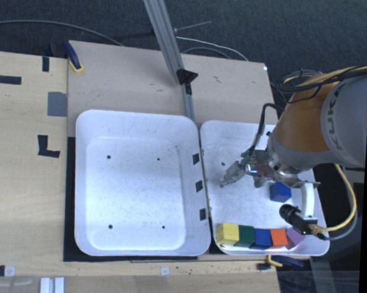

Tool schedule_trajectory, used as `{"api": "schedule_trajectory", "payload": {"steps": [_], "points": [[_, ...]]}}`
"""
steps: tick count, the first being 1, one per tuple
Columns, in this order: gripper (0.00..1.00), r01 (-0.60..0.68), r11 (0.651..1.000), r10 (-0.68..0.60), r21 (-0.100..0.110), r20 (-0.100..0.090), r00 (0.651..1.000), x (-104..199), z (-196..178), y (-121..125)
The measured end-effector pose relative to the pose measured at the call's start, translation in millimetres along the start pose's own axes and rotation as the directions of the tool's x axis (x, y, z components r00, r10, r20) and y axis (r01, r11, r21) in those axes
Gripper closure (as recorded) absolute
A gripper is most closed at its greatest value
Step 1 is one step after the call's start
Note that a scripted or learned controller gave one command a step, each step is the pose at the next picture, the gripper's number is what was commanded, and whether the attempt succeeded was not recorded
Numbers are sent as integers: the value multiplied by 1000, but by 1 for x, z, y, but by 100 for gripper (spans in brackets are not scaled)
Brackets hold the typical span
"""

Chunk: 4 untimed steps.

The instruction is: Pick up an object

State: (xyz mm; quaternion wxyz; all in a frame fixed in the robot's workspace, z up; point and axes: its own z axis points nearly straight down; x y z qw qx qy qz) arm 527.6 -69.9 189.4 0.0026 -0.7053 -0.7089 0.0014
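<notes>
My gripper (243,178) hangs over the middle of the right bin (234,136), its two fingers spread open with only bare white floor between them. A small blue cube (280,192) lies just to its right, partly tucked under the wrist. Along the bin's near wall sits a row of blocks: yellow (229,233), green (246,235), blue (263,238), orange (279,237) and a purple one (295,237) at the corner. None of them touches the gripper.
The left bin (131,183) lies beside the right one, their rims meeting at a ridge with black clips (199,186). A slanted metal pole (168,40) crosses the bench behind the bins. Cables trail at the arm's right.
</notes>
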Motion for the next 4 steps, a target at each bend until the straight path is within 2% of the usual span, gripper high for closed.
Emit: {"api": "schedule_trajectory", "payload": {"steps": [1, 2, 3, 4], "points": [[0, 0, 1000, 0, -10, 1, 1000, 29, -66, -21], [0, -5, 1000, 5, -15, 5, 1000, -23, -160, 22], [0, -9, 1000, 9, -3, 4, 1000, -62, -137, 3], [0, -11, 1000, 11, 2, 3, 1000, -122, -70, -8]]}}
